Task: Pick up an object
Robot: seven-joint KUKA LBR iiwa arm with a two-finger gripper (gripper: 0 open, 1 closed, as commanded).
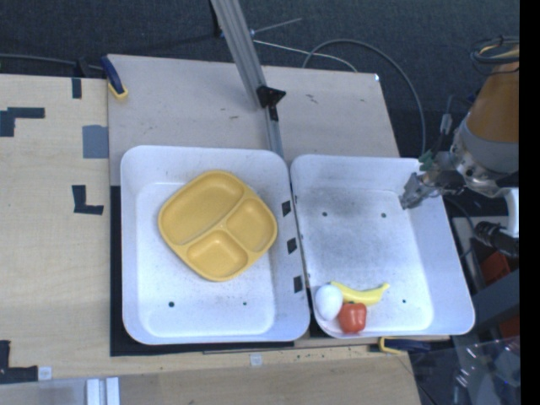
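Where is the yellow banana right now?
The curved yellow banana lies in the right white plastic bin, at its near edge towards the left corner, touching a small white ball and a small red pepper.

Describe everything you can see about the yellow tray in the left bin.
The yellow tray is a plastic-looking divided plate with rounded corners and three compartments: one large one along its upper left and two smaller ones toward the lower right. It lies flat, right side up, turned at an angle to the left bin, resting on the bin's white floor in its upper half. Its compartments hold nothing. Nothing else touches it.
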